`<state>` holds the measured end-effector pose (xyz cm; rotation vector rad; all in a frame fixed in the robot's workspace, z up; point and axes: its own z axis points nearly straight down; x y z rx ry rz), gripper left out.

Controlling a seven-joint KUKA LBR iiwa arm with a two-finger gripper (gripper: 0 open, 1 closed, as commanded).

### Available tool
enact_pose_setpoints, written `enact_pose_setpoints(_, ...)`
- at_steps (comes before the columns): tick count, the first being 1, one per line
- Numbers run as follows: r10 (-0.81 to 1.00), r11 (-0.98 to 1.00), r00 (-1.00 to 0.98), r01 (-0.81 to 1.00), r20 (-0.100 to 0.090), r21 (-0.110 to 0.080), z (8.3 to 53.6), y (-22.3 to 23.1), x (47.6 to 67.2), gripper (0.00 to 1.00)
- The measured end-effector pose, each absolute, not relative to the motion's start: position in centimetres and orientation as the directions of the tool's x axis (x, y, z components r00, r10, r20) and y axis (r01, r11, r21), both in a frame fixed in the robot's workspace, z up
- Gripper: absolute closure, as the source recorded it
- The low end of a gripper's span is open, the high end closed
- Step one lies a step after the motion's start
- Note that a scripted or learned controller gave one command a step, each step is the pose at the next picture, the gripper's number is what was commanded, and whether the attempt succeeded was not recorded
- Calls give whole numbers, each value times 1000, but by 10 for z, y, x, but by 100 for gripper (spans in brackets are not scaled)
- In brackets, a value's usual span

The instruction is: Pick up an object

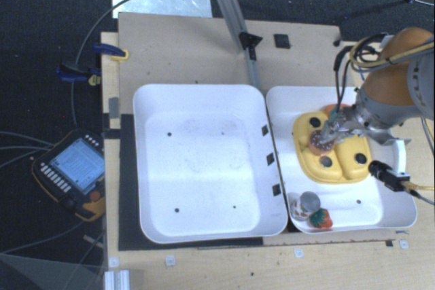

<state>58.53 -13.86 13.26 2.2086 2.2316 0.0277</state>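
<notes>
The gripper (327, 134) sits on the yellow toy (343, 170), middle right; clenched or released, I cannot tell. The broad, rounded toy may slip free.

"What does the arm (393, 97) look like?"

"Right behind the jaws, the gripper (331, 134) is a narrow, silvery-grey piece, too small to make out its detail. Farther back from the jaws it widens into a thick, rounded grey wrist (380, 109)."

"And past that?"

"A broad, glossy orange band (408, 44), farthest from the jaws."

"Any cables?"

"Thin dark cables (338, 81), with a yellowish strand among them, loop beside the band and lead towards the jaws."
</notes>
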Motion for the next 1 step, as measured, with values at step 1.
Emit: enact_pose_setpoints(1,1000,6,-6,1000,-2,9,197,-136,590,100)
